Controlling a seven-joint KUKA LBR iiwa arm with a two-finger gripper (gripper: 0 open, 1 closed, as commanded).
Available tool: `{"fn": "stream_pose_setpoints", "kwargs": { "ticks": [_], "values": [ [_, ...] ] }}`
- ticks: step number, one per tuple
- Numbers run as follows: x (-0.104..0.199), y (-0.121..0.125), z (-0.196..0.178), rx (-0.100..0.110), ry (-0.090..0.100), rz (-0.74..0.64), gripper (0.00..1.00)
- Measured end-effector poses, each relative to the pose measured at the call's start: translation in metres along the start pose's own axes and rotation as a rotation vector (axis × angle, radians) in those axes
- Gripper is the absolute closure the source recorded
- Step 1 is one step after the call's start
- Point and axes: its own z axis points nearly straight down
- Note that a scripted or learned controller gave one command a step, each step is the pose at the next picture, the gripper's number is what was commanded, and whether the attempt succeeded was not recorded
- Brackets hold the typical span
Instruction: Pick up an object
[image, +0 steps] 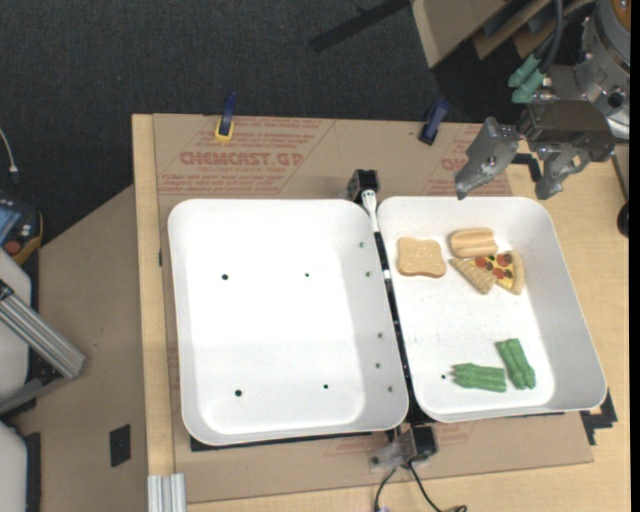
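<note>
Red lettering reading "CHEMCAST G P" ran across the brown cardboard sheet (262, 150) under the bins, toward eleven o'clock; the smaller print beneath it was too blurred to read.

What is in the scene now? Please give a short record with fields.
end effector: open, holding nothing, above the far rim of the right bin
far items: toast, bun, pizza
near items: two green pods
left bin: white, beside the right bin

High slanted view over both bins (190, 300)
</note>
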Motion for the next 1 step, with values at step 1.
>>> {"fn": "stream_pose_setpoints", "kwargs": {
  "ticks": [1],
  "values": [
    [0.1352,-0.0001,0.0011,-0.002,0.002,-0.008,0.0]
  ]
}}
